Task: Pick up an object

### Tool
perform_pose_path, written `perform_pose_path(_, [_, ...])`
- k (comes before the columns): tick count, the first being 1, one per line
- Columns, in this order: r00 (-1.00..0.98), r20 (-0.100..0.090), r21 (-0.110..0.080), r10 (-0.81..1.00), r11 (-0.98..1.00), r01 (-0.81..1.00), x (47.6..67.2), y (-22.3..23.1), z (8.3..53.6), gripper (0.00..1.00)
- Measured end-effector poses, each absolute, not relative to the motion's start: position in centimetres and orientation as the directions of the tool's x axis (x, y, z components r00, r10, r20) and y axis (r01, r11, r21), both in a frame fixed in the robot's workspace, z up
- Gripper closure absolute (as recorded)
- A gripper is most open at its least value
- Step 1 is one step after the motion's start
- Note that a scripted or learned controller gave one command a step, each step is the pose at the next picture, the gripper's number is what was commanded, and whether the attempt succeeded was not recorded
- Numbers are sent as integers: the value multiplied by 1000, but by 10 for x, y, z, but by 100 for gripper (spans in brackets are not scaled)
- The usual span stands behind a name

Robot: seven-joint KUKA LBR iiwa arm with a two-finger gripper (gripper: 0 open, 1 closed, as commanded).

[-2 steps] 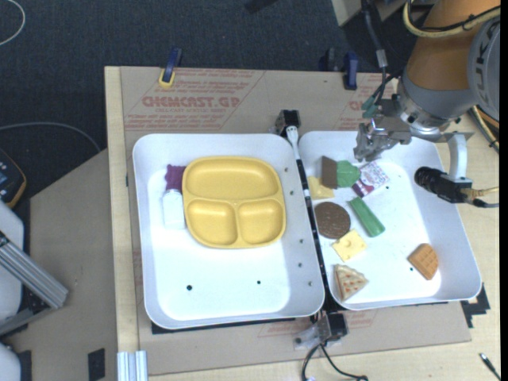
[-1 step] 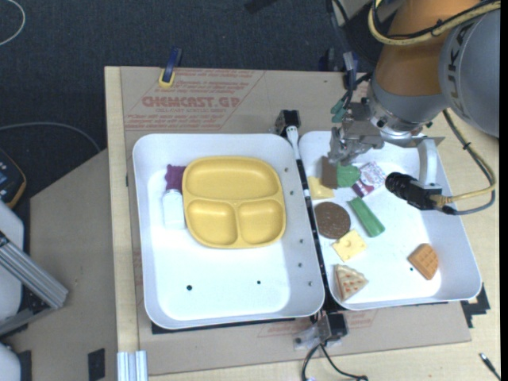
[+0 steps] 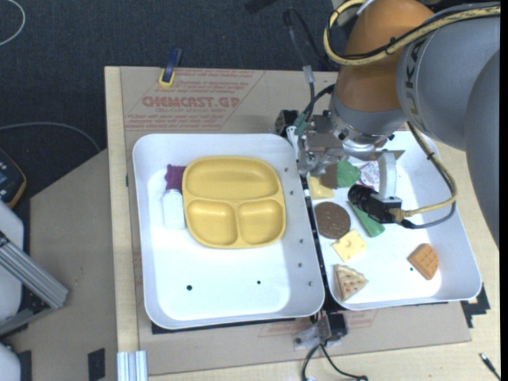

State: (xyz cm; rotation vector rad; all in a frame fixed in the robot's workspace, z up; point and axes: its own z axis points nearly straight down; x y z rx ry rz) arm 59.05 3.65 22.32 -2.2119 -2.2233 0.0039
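Objects to pick: a scatter of toy food in the right white bin — a round brown cookie-like disc, a yellow cheese-like square, a tan wedge-shaped slice, an orange waffle-textured piece and a green flat piece.
Brown disc: against the right bin's left wall, just below the wrist.
Yellow square: just below and right of the disc, near touching it.
Tan wedge: at the bin's front left corner.
Orange piece: well apart from the rest, out toward the right wall.
Green piece: tucked right under the gripper hardware, partly covered.
Gripper: down low over the back left of the right bin, grey arm with its orange band above it.
Fingers: cannot tell how far apart they are, or whether anything sits between them; the wrist body and cables cover them.
Left white bin: carries a yellow three-compartment plastic tray, lying flat toward the back.
Beside the tray: a purple item and a small white piece, both touching its left edge.
Counter: tan board with red lettering, a blue and yellow clip on its back edge.
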Motion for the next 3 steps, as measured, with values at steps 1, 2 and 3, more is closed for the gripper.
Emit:
perform_pose_path(1, [-3,2,-5,1000,3,1000,572,64,222,100])
perform_pose_path(2, [-1,0,2,1000,1,1000,584,71,218,100])
perform_pose_path(3, [-1,0,-4,1000,1,1000,575,77,217,100])
